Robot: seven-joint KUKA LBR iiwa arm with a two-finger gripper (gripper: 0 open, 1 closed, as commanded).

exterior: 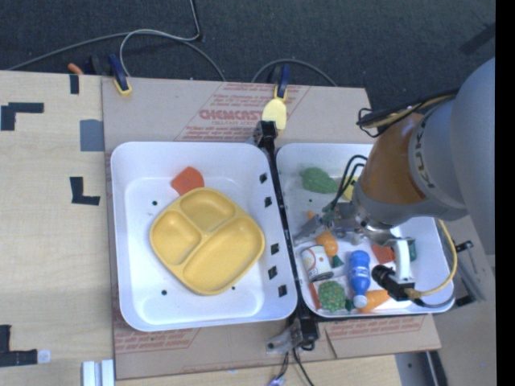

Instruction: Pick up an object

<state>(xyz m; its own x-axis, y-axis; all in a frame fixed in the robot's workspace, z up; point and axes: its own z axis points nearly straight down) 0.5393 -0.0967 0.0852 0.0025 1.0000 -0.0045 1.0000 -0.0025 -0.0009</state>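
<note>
The right bin [447,273] holds several small toys. Among them are a green leafy piece [319,179], a small orange piece [326,242], a blue bottle [359,270], a white and red box [314,261], a green lump [331,296] and an orange carrot [376,299]. My gripper [326,222] hangs low over the middle of this bin, just above the small orange piece and below the green leafy piece. The bulky wrist with its orange band [394,171] hides the gripper's upper part and some of the bin floor. Nothing shows as held.
The left bin [121,215] carries a yellow divided plate [208,240] and an orange block [187,180] behind it. A black divider [278,215] runs between the bins. A yellow clamp [275,112] and cables sit at the back edge.
</note>
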